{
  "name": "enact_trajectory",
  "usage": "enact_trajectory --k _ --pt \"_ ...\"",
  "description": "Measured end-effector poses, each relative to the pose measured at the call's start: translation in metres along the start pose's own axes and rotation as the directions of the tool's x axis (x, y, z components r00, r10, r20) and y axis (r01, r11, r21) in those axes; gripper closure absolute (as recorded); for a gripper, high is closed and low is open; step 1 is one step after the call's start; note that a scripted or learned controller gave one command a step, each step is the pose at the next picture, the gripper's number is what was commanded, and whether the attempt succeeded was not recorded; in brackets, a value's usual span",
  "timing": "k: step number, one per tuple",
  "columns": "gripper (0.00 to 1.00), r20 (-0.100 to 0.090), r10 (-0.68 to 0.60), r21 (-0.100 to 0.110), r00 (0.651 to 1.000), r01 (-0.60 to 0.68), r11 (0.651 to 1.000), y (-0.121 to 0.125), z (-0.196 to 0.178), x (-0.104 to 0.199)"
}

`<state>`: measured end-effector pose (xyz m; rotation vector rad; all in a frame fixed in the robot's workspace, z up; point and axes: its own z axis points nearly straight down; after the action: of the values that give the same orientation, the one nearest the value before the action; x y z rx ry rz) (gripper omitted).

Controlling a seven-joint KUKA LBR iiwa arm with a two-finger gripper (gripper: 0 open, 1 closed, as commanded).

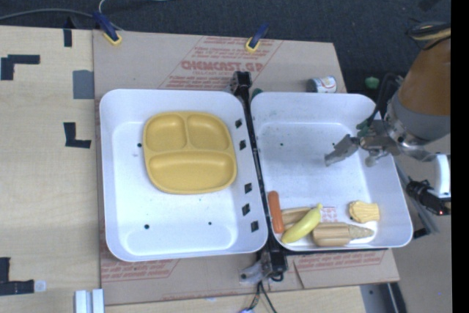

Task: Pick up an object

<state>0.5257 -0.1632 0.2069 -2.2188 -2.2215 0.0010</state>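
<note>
The gripper (350, 151) hangs over the right bin (293, 110), toward its 3 o'clock side, with nothing between its fingers. How wide they stand cannot be told: a grey finger pokes out toward 9 o'clock and the rest is a dark tangle under the wrist. The arm (429, 88) comes in from 3 o'clock, orange band uppermost.

All the pickable things lie along the bin's 6 o'clock wall, well apart from the gripper. From left to right: a carrot (275, 210) lying nearly along the 12–6 line, just beside the divider; a banana (302, 224) slanting from 7 toward 1 o'clock; a bread roll (338, 234) stretched along the 9–3 line and touching the banana's lower end; and a small corn piece (364, 212) standing a little clear of the others.

From the gripper, the corn lies at about 5 o'clock and is the nearest; the roll lies at 6, the banana at 7. The corn looks like the easiest target, since it has free space around it. The left bin (117, 179) holds a yellow plate (190, 152), far across the divider at 9 o'clock.
</note>
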Motion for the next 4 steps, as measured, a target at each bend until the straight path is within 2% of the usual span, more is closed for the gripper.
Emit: enact_trajectory --k 1,2,3,4 --pt "0.00 -0.001 0.000 -0.002 1.000 0.000 1.000 -0.041 0.121 0.043" --pt "1.00 0.003 0.002 -0.007 1.000 -0.002 1.000 -0.040 0.111 0.042" --pt "1.00 0.001 -0.001 -0.001 1.000 0.001 1.000 -0.041 0.004 0.090" --pt "0.00 0.000 0.000 -0.001 1.000 0.000 1.000 -0.041 0.004 0.090"
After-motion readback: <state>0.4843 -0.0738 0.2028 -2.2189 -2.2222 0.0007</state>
